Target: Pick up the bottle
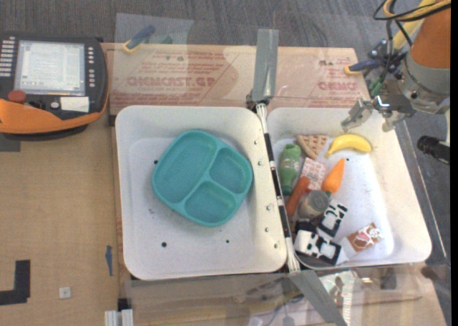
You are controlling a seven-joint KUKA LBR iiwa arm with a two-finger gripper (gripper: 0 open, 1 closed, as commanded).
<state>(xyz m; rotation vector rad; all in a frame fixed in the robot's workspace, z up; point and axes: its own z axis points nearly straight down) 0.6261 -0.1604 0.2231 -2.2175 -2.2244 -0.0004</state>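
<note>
Down at the near edge of the right bin (411, 196) lies a black-and-white checked toy (320, 235). Nothing has been picked up yet, so the whole job is left to do. Up at the bin's far right corner, the gripper (373, 112) hangs with its fingers spread apart and nothing between them. Across the bin by its left wall sits the green bottle (290, 166), well apart from the fingers, past the banana (349, 144) and the carrot (333, 175).

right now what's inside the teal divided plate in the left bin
Nothing visible: all three compartments of the teal divided plastic plate look bare. The plate lies flat in the left shallow white bin; whatever lies beneath the plate is covered.
</note>
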